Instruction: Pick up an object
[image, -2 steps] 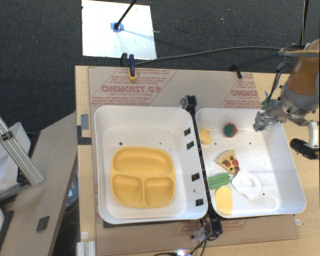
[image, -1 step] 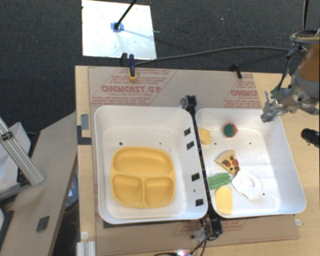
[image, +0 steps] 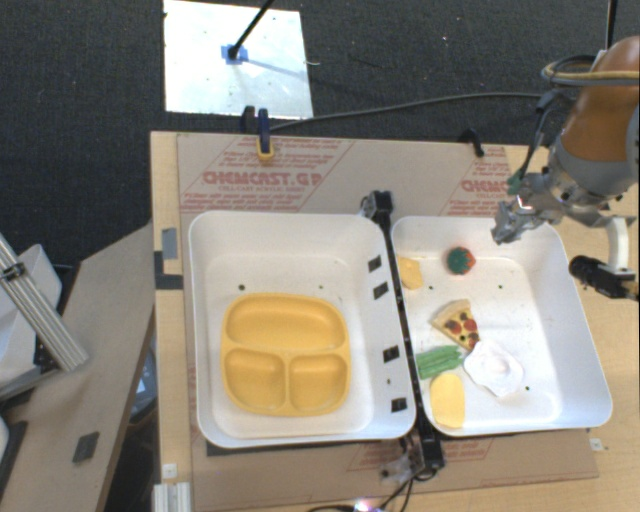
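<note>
- The gripper (image: 505, 226) is seen at upper right, over the right bin's (image: 580, 330) far rim; its state cannot be told.
- Toy foods, including a pizza slice (image: 457, 323), are scattered in that bin.
- A yellow tray (image: 285, 352) is held by the left bin (image: 210, 300).

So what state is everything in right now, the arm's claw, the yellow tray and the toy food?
gripper: over the right bin's far edge, nothing seen in it
yellow tray: flat in left bin, compartments bare
pizza slice: lying flat in right bin
fried egg: flat, beside the pizza
green piece: lying by the divider
strawberry: resting alone, untouched
</note>
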